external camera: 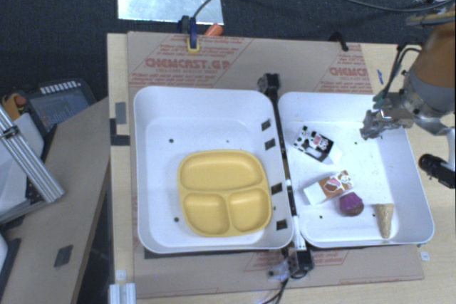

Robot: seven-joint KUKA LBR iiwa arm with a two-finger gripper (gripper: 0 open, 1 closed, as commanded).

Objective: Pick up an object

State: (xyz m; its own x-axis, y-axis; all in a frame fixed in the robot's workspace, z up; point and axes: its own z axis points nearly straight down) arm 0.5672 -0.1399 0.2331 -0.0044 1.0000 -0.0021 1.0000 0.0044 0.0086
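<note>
Two shallow white bins sit side by side on the worktop (117,153), split by a dark divider strip (279,153) that serves as the landmark here. Left of the strip, the left bin (153,117) holds a yellow three-compartment tray (224,191) lying flat, its right edge near the strip. Right of the strip, the right bin (406,153) holds four small things. Nearest the strip is a black-and-white patterned card (314,142), lying flat. Below it, also close to the strip, is a small white packet with an orange picture (330,187). Just beyond that packet, farther from the strip, rests a purple round object (350,205), touching or nearly touching the packet. Farthest from the strip, near the bin's lower right corner, lies a tan cone (385,218).

The gripper (372,126) reaches in from the right, over the upper right part of the right bin, well apart from the strip and from all four things. Whether its fingers are spread or pressed together cannot be told; nothing is seen between them.
</note>
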